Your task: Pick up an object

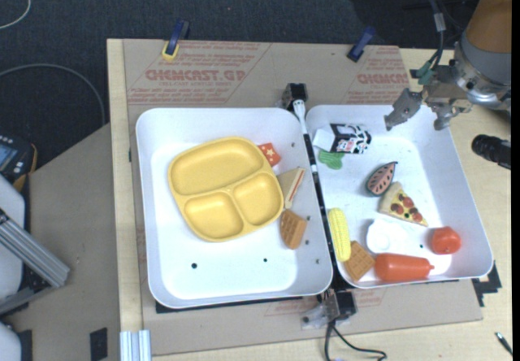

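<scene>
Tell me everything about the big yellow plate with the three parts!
The yellow plastic divided plate lies flat in the left white bin, turned at a slant. It has one long compartment along the top and two smaller ones below, all bare. It looks smooth and glossy, with rounded corners. A small red and white piece sits against its upper right edge, and a tan sandwich wedge touches its right side.

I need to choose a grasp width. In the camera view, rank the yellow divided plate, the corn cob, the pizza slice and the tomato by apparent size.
1. yellow divided plate, by far the largest
2. corn cob and pizza slice, too alike to rank
3. tomato, smallest
</scene>
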`<state>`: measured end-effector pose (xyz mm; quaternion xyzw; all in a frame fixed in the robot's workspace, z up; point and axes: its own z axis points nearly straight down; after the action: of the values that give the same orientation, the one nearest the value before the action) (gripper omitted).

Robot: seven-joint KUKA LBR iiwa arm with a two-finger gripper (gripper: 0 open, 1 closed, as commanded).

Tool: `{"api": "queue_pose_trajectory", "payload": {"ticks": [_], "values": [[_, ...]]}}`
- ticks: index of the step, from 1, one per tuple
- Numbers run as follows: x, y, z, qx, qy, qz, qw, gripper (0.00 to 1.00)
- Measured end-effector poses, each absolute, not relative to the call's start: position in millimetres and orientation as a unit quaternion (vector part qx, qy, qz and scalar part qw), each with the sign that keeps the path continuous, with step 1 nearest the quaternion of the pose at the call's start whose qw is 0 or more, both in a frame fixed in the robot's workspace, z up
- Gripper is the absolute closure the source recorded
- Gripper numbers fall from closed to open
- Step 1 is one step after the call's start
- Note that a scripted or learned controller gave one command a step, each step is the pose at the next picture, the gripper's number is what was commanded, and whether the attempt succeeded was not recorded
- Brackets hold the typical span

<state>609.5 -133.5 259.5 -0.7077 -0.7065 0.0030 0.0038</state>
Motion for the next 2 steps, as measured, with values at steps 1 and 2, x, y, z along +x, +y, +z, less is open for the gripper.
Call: {"api": "queue_pose_trajectory", "payload": {"ticks": [1,2], "values": [[611.4,-133,265,-0.707,-0.707,0.0,0.0,0.0],[608.0,-126,203,-0.707,-0.707,0.0021,0.004,0.0]]}}
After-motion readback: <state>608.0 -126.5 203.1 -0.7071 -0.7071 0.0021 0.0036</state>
